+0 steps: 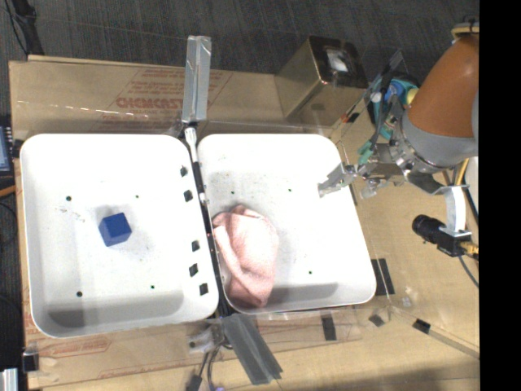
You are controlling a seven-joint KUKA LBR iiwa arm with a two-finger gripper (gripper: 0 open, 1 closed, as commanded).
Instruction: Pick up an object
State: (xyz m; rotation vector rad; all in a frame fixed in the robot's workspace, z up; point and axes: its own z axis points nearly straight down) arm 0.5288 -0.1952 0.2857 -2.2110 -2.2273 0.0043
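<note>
A small blue cube [116,228], hard and square-edged, sits alone in the left bin [49,316]. The soft, crumpled pink cloth [244,253] runs lengthwise along the right bin's [326,296] left wall. The gripper [331,186] hovers over the right rim, empty; its opening cannot be told

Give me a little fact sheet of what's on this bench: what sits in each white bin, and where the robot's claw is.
left bin: one small blue cube, left of centre
right bin: a crumpled pink cloth, against the left wall near the divider
claw: over the right bin's upper right edge, apart from the cloth
held item: nothing seen between the fingers
</note>
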